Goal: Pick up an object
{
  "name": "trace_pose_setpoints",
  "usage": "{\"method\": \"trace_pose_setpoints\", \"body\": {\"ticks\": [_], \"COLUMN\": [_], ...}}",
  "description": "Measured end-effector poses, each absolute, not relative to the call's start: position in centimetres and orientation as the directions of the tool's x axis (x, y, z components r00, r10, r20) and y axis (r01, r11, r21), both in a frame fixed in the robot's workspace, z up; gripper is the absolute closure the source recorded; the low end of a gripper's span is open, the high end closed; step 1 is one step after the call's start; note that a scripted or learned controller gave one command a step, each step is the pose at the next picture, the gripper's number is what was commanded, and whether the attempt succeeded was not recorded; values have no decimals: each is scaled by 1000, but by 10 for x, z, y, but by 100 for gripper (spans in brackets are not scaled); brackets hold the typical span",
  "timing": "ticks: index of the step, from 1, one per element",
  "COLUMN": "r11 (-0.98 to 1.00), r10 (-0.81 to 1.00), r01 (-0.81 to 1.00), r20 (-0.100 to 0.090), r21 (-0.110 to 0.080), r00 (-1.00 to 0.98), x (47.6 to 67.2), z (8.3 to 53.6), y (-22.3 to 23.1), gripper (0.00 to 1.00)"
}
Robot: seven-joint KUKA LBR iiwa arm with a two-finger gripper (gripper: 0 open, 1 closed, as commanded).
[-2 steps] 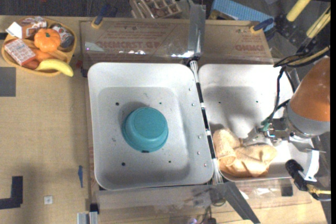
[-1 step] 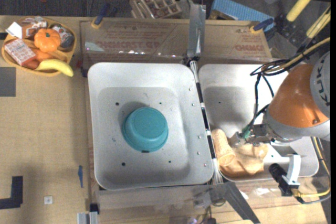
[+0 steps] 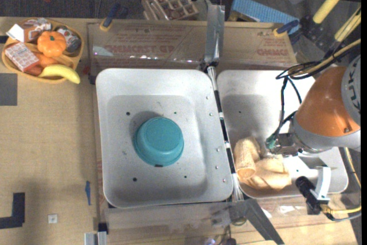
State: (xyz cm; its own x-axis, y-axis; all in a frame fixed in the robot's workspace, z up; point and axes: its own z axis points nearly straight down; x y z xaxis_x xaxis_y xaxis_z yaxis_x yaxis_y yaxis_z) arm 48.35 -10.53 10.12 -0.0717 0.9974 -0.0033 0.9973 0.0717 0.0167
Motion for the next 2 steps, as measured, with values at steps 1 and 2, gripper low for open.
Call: {"method": "trace_pose_setpoints", "body": {"ticks": [1,2], "r11": [72,137], "r10": [997,991], "r01": [997,991], "r20": [-4,-2], "r21": [17,2], "r00": [-72,-137], "x": [483,521], "z": [101,125], "y": [-106,-128], "gripper": [0,0]}}
